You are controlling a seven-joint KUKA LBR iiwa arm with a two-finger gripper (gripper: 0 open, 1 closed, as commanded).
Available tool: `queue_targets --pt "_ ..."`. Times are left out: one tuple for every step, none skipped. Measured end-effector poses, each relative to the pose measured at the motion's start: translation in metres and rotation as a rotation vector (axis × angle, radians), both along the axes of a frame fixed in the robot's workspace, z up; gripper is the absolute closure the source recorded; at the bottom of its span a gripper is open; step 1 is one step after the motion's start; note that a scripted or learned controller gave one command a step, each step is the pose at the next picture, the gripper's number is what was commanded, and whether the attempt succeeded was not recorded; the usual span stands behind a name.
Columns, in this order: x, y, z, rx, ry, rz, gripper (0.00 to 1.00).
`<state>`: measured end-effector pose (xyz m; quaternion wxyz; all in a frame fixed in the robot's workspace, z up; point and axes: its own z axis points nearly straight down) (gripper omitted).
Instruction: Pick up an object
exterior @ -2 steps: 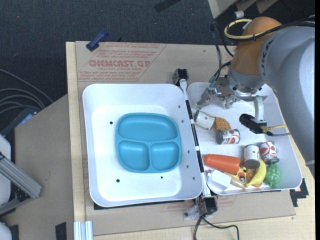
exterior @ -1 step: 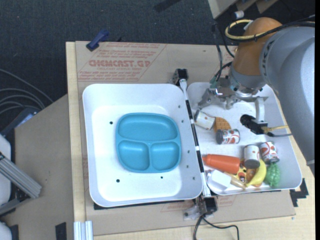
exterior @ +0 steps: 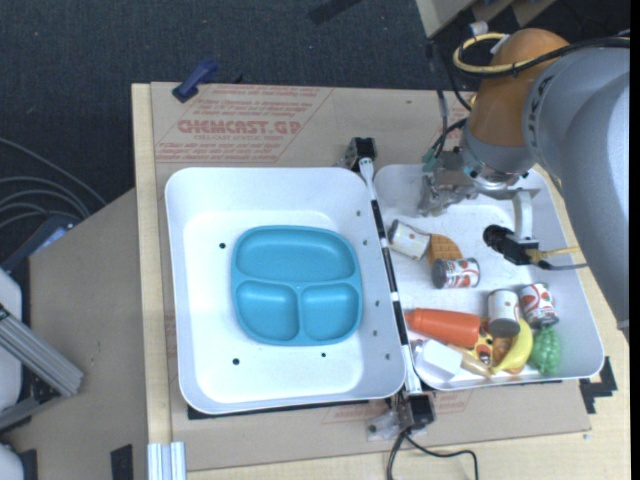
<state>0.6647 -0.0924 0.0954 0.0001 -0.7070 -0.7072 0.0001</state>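
My gripper (exterior: 441, 194) hangs over the far left part of the right bin (exterior: 578, 313), above bare white floor. Nothing shows between its tips. Just in front of it lie a small white cup on its side (exterior: 408, 238) and a brown cone-shaped piece (exterior: 447, 246). A red and white can (exterior: 457, 273) lies a little nearer. Toward the bin's near end are a silver can (exterior: 502, 311), another red and white can (exterior: 540, 302), an orange carrot (exterior: 445, 323), a yellow banana (exterior: 519, 347), a green bunch (exterior: 546, 351) and a white piece (exterior: 436, 361).
The left bin (exterior: 200, 268) holds a blue divided plate (exterior: 297, 284) at its middle. A black clip (exterior: 360, 152) sits on the seam between the bins at the far end, and another (exterior: 415, 408) at the near end. The grey arm fills the upper right.
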Motion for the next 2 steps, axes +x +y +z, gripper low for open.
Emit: queue_targets --pt "0.0 0.0 0.0 0.0 0.0 0.0 0.0" --pt "0.002 0.001 -0.011 0.0 0.001 0.0 0.0"
